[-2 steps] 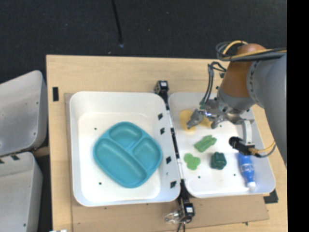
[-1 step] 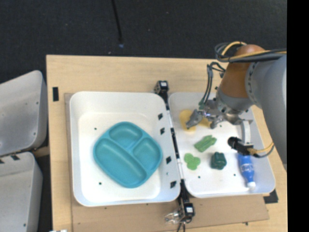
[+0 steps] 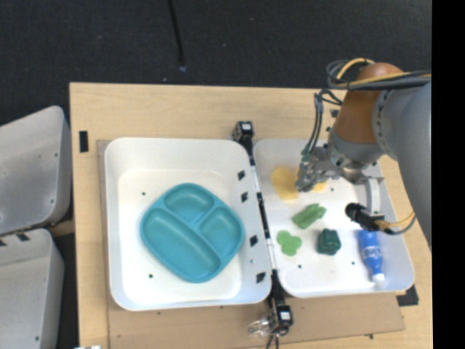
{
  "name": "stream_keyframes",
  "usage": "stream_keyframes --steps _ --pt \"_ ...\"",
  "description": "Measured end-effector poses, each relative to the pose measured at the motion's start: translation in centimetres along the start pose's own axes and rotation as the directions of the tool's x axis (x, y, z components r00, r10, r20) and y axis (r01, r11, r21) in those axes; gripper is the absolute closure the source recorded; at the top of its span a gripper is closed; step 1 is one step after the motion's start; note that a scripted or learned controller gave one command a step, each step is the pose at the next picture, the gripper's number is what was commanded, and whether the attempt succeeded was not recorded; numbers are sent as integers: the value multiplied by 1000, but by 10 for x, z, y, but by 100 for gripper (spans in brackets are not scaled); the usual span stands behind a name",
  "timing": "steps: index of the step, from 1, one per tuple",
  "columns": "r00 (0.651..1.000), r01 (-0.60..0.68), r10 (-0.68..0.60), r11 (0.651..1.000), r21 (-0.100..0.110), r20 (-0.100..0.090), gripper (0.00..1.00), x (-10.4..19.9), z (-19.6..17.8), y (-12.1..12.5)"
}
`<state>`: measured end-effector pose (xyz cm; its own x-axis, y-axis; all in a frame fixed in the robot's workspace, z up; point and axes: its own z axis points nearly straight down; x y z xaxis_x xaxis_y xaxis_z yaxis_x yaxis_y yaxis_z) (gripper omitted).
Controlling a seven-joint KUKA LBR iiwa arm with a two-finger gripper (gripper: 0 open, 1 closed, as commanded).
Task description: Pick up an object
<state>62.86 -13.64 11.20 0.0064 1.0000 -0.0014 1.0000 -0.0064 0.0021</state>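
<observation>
Teal divided plate, 3 compartments, lies flat in the middle of the left bin, alone in it. Pale wooden bench under both bins, dark floor beyond the far edge.

Right bin holds 5 loose objects. Yellow object at the far left, close to the seam between the 2 bins. Light green piece just near of it, tilted. Green lobed piece nearer again and leftward, close to the dividing wall. Dark green object to the right of that one, apart from it. Blue and white bottle along the right side, lying down, its blue part toward the far end.

Gripper hangs low over the far part of the right bin, at the right edge of the yellow object, touching or just above it; hard to say which. Open or closed: impossible to tell at this angle. Nothing visibly lifted. Orange band and grey arm reach in from the right, cables looping beside the wrist.
</observation>
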Motion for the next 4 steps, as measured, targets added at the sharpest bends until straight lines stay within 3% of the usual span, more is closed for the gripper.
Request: stream_keyframes --steps 3,4 --pt "1000 0 0 1000 1 -1 100 -8 -145 -20" --pt "1000 7 -7 1000 1 1 100 40 -134 -11"
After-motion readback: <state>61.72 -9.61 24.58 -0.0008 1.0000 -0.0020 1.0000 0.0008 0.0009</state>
